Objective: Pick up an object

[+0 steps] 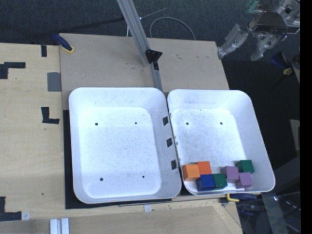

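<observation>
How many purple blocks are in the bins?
2. Both lie in the right bin, near its front right corner: one purple block between the green blocks, the other purple block right beside it, nearer the rim.

The robot's gripper [246,44] hangs in the upper right corner of the camera view, raised high and off past the far right corner of the bench. Its two pale grey fingers [233,40] are spread apart and slant down toward the left, with nothing between them. Above them, the metallic wrist [285,4] leans in from the right edge, with only its lower end visible at the top of the view.
</observation>
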`<state>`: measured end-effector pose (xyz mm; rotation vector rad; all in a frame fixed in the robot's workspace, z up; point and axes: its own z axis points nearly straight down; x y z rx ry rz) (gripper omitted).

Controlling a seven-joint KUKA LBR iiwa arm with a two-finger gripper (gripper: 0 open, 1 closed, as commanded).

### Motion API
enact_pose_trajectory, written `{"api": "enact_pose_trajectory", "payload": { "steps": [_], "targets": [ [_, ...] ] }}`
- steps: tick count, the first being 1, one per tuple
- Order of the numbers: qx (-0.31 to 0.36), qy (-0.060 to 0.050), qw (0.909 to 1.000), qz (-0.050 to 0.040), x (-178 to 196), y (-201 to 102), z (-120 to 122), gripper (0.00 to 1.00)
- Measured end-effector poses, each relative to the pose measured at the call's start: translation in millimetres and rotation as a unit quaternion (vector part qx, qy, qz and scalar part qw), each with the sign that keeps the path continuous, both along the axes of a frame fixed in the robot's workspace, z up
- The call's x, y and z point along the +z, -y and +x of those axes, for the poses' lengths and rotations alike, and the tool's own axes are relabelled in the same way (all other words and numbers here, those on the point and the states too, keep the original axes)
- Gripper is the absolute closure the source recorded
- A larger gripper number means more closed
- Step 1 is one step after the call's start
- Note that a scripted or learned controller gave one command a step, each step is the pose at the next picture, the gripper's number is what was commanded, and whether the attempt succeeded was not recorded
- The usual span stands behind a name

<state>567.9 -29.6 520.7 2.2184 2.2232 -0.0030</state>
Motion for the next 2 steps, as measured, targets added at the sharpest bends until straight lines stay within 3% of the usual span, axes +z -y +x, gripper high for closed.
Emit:
{"api": "enact_pose_trajectory", "payload": {
  "steps": [1, 2],
  "targets": [
    [-0.001, -0.004, 1.0, 0.0005, -102, 0, 10, 0.0],
    [0.0, -0.004, 1.0, 0.0002, -207, -1, 94, 0.0]
  ]
}}
